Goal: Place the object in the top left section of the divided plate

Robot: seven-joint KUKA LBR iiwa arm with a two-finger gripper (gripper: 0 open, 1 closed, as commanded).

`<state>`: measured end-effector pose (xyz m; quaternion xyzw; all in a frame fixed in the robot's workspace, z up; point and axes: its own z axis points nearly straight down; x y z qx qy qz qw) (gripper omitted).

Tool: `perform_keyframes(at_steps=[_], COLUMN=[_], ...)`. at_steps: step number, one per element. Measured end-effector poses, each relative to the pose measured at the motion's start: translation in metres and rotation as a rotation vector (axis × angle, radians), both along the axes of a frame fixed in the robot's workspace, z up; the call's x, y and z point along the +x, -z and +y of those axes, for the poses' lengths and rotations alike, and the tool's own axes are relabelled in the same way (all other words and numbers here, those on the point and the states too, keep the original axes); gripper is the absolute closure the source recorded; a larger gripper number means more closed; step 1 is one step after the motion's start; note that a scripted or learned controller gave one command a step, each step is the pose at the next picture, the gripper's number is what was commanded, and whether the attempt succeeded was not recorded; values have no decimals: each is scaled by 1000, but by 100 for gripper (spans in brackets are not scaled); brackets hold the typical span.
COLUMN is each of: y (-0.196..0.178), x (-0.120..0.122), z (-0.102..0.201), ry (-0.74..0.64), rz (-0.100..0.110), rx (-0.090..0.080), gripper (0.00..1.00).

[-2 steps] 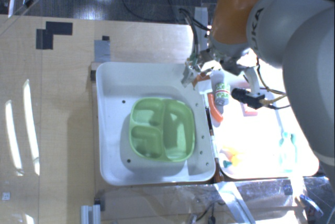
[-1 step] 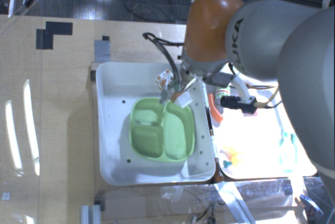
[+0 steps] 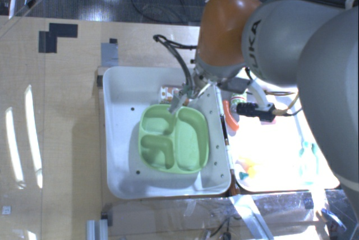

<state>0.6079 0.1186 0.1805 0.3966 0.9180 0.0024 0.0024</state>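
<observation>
A light green divided plate (image 3: 174, 139) lies in the left white bin (image 3: 120, 121). It has two small sections on its left side and one large section on its right. My gripper (image 3: 179, 101) hangs over the plate's far rim, near where the top left section meets the large one. A small brown and white object (image 3: 166, 92) lies on the bin floor just behind the plate, right beside the gripper and to its left. The grey arm with its orange band (image 3: 224, 31) reaches in from the right and covers much of the right bin.
The right bin (image 3: 280, 177) holds a red-orange item (image 3: 230, 116) near its left wall, a small yellow piece (image 3: 247, 168) at the front and a teal piece (image 3: 307, 149) at the right. A black cable (image 3: 171, 51) loops behind the left bin.
</observation>
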Motion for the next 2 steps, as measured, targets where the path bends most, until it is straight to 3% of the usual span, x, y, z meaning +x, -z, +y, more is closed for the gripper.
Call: perform_keyframes(at_steps=[1,2], y=[-13,-13], x=[2,2], z=[1,1], ry=[-1,-1], rz=[-9,-8], rx=[3,3], gripper=[100,0])
